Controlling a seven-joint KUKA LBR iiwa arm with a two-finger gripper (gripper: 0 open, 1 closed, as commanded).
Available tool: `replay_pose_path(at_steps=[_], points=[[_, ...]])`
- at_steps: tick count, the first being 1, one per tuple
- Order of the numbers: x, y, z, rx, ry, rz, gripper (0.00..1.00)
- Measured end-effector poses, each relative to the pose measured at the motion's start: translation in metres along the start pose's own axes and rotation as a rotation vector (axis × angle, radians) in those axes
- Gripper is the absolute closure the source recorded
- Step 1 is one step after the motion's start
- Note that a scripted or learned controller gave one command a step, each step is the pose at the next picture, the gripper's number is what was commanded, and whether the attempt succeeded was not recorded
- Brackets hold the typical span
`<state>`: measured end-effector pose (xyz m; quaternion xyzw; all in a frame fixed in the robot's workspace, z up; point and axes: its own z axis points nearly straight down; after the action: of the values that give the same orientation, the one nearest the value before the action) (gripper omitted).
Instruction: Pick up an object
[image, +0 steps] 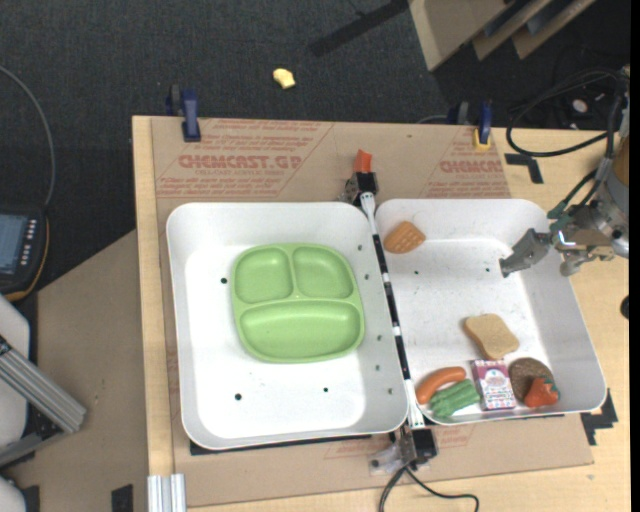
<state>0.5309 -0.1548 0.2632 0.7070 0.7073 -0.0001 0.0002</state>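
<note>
The right bin holds the objects. An orange-brown pastry lies at its far left corner and a slice of toast near the middle. Along the near edge sit an orange sausage, a green vegetable, a small pink box, a brown round piece and a red piece. My gripper hangs over the bin's far right part, open, fingers spread, nothing between them. It is up and to the right of the toast, apart from every object.
The left bin holds a green divided plate. A black divider with clamps runs between the bins. Cables lie at the far right of the bench. A yellow scrap lies on the floor beyond.
</note>
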Motion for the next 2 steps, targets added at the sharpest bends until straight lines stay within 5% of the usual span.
replay_pose_path(at_steps=[1,2], points=[[0.006,-0.04,0.092,0.01,0.004,0.002,0.0],[-0.008,-0.018,0.183,0.003,0.001,0.001,0.0]])
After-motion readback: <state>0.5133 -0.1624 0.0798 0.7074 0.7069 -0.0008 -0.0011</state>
